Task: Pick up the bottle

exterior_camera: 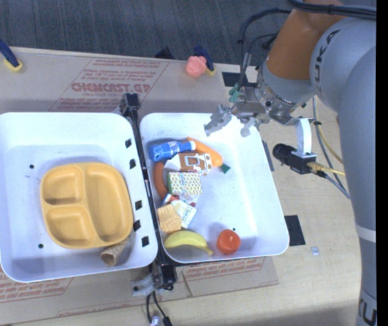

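Nothing picked yet: gripper (234, 122) hovers over the right bin's (265, 182) far corner with jaws spread and empty, while the bottle (168, 149), blue-capped, lies on its side near the bin's far-left part among clutter, so approach, grasp and lift all remain.

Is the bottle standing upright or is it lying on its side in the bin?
Lying on its side. The bottle shows its full length across the floor of the right bin, blue end toward the divider, resting among the other items.
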### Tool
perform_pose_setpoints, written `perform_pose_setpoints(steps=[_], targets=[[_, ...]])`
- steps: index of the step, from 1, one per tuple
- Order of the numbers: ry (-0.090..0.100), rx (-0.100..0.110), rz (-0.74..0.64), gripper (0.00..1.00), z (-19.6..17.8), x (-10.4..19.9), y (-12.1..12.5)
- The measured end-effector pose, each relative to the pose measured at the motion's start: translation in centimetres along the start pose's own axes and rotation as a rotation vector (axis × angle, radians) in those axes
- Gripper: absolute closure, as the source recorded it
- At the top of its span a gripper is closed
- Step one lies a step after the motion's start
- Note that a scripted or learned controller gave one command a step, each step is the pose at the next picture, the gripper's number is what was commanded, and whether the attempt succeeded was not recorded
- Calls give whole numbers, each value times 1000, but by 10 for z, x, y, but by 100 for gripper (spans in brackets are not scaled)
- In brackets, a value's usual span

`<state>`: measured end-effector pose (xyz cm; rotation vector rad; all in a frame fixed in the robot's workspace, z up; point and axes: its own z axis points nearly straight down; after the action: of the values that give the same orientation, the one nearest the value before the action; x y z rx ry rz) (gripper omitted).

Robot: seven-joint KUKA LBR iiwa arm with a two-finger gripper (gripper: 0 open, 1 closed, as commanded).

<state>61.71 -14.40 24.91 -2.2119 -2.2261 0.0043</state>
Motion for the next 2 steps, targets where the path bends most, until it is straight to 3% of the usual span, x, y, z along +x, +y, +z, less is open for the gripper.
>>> perform_pose_setpoints(steps=[1, 2], targets=[[1, 2, -5, 100, -10, 1, 0], [1, 3, 394, 100, 117, 50, -48]])
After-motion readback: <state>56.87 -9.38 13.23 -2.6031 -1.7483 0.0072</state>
